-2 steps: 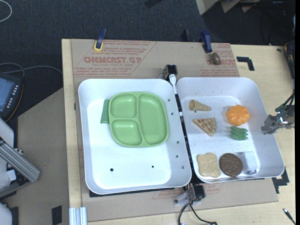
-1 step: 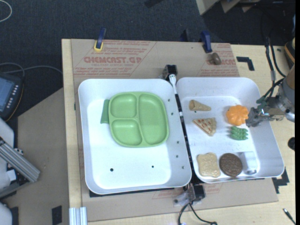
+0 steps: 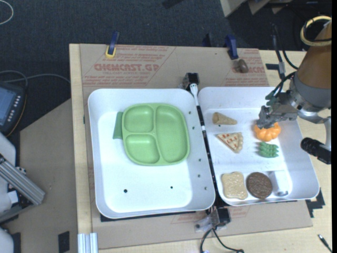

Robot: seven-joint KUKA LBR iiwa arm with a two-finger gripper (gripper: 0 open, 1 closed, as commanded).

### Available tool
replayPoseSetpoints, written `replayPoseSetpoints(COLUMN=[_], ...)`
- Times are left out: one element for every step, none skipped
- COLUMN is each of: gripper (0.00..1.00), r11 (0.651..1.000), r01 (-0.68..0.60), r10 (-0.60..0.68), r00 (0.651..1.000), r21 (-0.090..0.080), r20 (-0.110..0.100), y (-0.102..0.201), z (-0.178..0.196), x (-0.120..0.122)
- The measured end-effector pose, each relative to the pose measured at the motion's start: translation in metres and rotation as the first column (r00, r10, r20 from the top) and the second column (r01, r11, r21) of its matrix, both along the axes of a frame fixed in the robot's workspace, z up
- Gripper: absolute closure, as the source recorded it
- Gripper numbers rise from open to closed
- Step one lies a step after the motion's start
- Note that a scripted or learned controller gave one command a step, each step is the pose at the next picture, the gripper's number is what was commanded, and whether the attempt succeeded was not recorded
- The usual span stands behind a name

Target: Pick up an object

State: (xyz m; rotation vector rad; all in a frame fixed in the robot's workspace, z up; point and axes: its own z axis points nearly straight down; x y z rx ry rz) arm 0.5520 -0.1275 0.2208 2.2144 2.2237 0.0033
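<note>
The right bin holds several toy foods: a tan cone-shaped piece, a pizza slice, an orange pumpkin-like piece, a green leafy piece, a slice of bread and a round brown cookie. My gripper hangs low over the orange piece, right at its top edge, on the grey arm that comes in from the right. Whether the fingers touch the orange piece is hidden by the wrist.
The left bin carries a green divided plate. A black divider strip runs between the bins. Clamps sit on the board's far edge. A black arm part juts over the right bin's right rim.
</note>
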Motion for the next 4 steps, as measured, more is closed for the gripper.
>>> replayPoseSetpoints(gripper=[1.0,1.0,1.0,1.0], r11=[1.0,1.0,1.0,1.0], r01=[0.0,0.001,0.0,0.004], r10=[0.0,-0.001,0.0,-0.004], r00=[1.0,1.0,1.0,1.0], r21=[0.0,0.0,0.001,0.0], r20=[-0.001,0.0,0.001,-0.002], y=[0.043,0.083,0.12,0.121], z=[-0.005,0.01,0.014,0.014], x=[0.02,0.053,0.077,0.077])
